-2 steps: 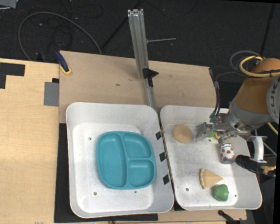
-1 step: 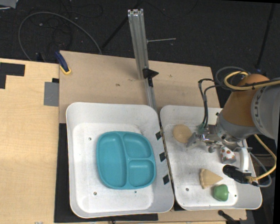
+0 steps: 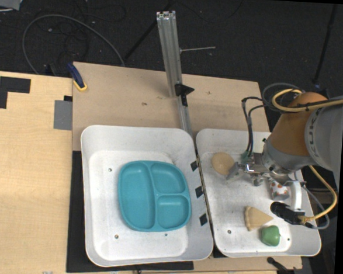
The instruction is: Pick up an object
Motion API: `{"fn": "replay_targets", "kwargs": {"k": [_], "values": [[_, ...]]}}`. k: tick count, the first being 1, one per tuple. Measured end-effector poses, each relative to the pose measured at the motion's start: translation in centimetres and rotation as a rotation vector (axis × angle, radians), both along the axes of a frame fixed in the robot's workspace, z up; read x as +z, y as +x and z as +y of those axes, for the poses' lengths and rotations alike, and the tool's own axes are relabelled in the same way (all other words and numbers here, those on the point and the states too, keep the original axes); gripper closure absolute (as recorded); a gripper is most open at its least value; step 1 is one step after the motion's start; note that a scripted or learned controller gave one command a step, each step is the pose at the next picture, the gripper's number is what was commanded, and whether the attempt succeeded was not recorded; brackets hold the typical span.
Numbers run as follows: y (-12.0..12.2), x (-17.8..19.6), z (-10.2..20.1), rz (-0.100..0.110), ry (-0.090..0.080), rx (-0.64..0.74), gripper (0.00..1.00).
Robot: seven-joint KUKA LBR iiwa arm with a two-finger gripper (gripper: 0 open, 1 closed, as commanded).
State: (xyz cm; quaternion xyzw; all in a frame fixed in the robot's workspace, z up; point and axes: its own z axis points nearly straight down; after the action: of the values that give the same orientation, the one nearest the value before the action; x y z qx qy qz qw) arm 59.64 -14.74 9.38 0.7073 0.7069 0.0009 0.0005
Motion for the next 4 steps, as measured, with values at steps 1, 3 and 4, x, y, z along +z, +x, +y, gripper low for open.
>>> {"fn": "replay_targets", "kwargs": {"k": [1,3,4], "values": [[0.2,1.1,0.1,-0.006,0.004,-0.002,1.0],[-0.1,9.6,0.3,0.0,-0.001,0.002,1.0],[0.0,14.3,0.2,-0.001,-0.001,0.002,1.0]]}}
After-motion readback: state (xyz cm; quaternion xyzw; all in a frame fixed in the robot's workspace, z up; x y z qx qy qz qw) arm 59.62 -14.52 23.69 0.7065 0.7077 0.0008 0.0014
